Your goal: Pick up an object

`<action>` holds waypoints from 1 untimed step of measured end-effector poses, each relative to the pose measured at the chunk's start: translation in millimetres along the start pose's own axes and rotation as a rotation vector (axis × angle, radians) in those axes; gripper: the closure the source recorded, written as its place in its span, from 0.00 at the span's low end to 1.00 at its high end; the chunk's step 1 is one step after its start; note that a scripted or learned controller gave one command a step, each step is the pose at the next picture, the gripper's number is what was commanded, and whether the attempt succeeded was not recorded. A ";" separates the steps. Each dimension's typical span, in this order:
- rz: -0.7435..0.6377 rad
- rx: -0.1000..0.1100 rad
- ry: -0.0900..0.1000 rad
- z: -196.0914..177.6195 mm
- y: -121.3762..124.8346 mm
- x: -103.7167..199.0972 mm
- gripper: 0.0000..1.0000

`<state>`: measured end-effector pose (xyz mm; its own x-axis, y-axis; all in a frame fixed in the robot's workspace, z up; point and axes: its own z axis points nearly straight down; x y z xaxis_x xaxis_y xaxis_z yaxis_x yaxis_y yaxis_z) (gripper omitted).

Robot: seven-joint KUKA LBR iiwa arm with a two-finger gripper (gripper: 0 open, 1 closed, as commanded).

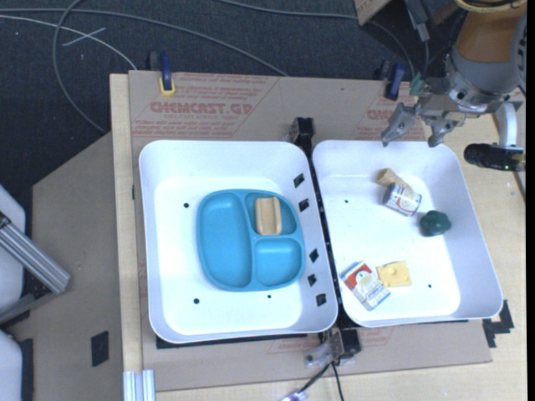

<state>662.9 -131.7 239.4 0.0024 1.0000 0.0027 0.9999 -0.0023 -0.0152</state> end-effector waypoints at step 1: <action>-0.003 -0.015 -0.002 -9.3 2.2 0.5 0.00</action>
